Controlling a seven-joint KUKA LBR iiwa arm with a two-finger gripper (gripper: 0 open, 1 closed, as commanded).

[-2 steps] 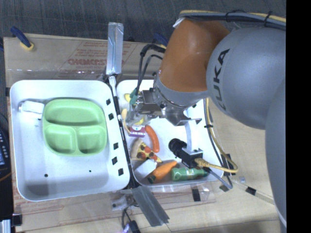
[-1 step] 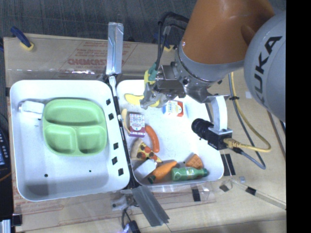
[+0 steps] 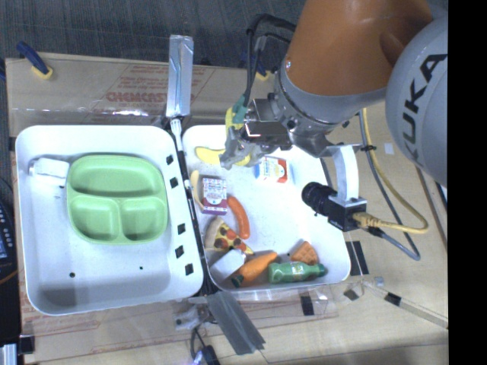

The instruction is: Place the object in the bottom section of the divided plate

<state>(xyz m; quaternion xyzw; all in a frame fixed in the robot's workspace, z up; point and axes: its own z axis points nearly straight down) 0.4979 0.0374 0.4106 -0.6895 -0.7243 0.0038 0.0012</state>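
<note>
Where the left bin sits on the bench, the green divided plate lies flat inside it, one wide section above two smaller ones. Over the right bin, the tool hangs at a yellow banana; its opening cannot be determined. Nearby lie a sausage, pizza slice, carrot, green bottle and small carton.

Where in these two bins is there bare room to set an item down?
Left bin: bare floor below the green divided plate, whose three sections are bare. Right bin: a bare patch between the hot dog, milk carton and green bottle. Crowded along its left wall and bottom edge.
</note>
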